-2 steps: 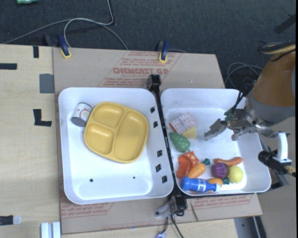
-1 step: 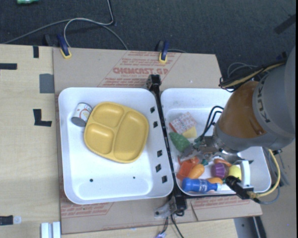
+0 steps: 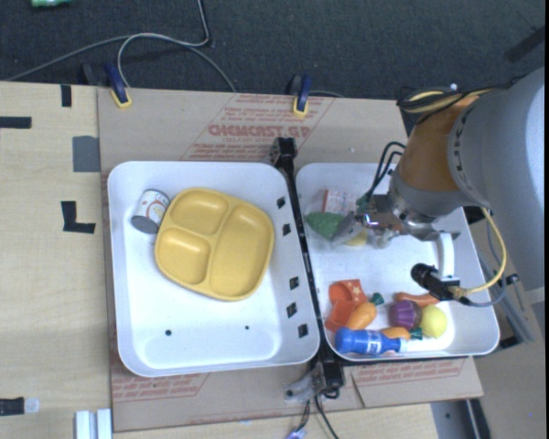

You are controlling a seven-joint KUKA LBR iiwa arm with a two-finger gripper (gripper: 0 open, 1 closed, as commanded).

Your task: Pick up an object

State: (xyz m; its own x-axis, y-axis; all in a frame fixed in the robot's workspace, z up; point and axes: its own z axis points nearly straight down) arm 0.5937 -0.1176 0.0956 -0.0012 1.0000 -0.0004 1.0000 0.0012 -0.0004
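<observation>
**Gripper positioned low over right bin clutter; no object seen held**

Two shallow white bins are set side by side on a cardboard-covered bench. The left bin (image 3: 128, 327) holds a yellow divided plate (image 3: 214, 243), laid flat toward its upper half. A small can (image 3: 150, 211) lies on its side, touching the plate's upper left edge. The lower part of this bin is bare apart from two small dark marks.

The right bin (image 3: 480, 341) is entered by the arm (image 3: 480, 154) from the right, with the orange band (image 3: 432, 154) seen above the wrist. The gripper (image 3: 371, 222) is placed over the upper left part of this bin, at a small cluster of items. A green object (image 3: 327, 224) lies just beside it to the left, and a pale packet (image 3: 334, 198) sits just above that. A yellowish item (image 3: 355, 239) is seen directly under the gripper. Whether the fingers are apart or together cannot be determined, as they merge with the clutter beneath. Nothing can be confirmed as held.

Along the lower edge of the right bin a second group of objects is recorded, well apart from the gripper: an orange-red toy (image 3: 348, 297), an orange carrot-like piece (image 3: 362, 315), a blue bottle (image 3: 367, 342) lying on its side, a purple item (image 3: 403, 314) and a yellow lemon-like ball (image 3: 434, 321). These are packed close, several touching.

Two clamps (image 3: 301, 94) are fixed at the bench's far edge, and a cable (image 3: 156, 39) is looped on the dark floor beyond.
</observation>
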